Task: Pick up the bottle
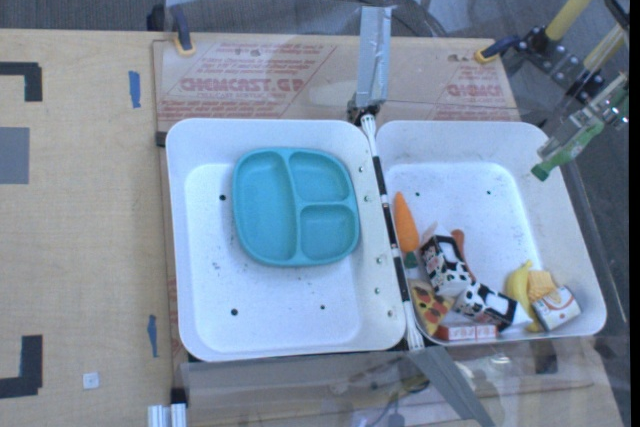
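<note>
The right bin (500, 165) holds a heap of toys along its front edge. A small white container with an orange label (557, 305), which looks like the bottle, lies at the front right corner next to a yellow banana (522, 287). A black-and-white cow-patterned item (448, 267) lies left of them. My gripper (566, 145) hangs over the right bin's far right rim, well above and behind the heap, with a green tip pointing down-left. Nothing shows in it.
An orange carrot (405, 220) lies by the divider between the bins, with a pizza slice toy (430, 307) in front of it. A teal divided plate (296, 206) sits in the left bin (200, 245). The right bin's back half is bare.
</note>
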`<action>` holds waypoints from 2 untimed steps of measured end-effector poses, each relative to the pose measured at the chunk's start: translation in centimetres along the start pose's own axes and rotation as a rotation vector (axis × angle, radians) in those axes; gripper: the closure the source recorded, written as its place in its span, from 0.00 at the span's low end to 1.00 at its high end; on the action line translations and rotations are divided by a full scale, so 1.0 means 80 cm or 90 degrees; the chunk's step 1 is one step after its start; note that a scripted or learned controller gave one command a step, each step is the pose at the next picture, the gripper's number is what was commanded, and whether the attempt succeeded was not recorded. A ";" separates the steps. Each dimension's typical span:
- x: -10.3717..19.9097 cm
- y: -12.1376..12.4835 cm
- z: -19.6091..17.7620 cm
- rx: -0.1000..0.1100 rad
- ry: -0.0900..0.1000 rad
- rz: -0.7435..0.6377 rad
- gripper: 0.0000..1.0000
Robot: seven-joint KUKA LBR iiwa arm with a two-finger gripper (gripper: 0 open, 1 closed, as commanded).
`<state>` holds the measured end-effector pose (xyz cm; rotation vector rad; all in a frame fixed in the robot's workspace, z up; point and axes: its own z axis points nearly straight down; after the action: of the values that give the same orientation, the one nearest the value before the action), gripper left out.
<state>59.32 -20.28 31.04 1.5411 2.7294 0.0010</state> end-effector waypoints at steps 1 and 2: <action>-0.011 -0.022 0.230 0.001 0.005 0.106 0.00; -0.011 0.002 0.274 -0.007 0.007 0.200 0.00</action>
<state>60.05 -21.06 9.08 1.9524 2.4574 0.0272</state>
